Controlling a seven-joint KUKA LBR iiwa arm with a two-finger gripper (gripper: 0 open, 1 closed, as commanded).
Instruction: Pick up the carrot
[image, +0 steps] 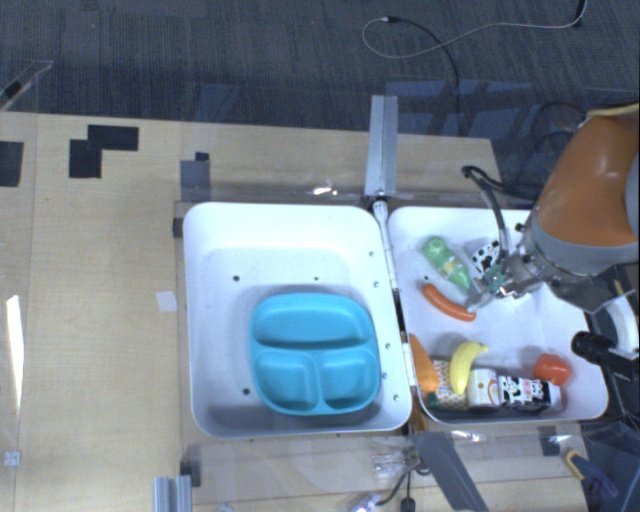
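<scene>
The end effector (497, 283) hangs over the right bin (580, 335), well apart from the carrot (424, 367) at its left wall.

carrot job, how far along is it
Nothing looks done yet: the carrot lies at the right bin's left wall, beside the banana. The gripper hangs further back, near the sausage and green bottle. Reaching, gripping and lifting the carrot are all left.

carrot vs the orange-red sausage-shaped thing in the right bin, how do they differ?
Position: the carrot sits at the right bin's left wall near the front corner; the sausage-shaped piece lies further back, mid-bin, near the end effector.
Shape: the carrot looks short and stubby; the sausage piece is long and thin.
Pose: the carrot runs roughly front-to-back; the sausage piece lies diagonally.
Colour: carrot plain orange, sausage piece redder.
Shared: both lie flat in the right bin.
</scene>
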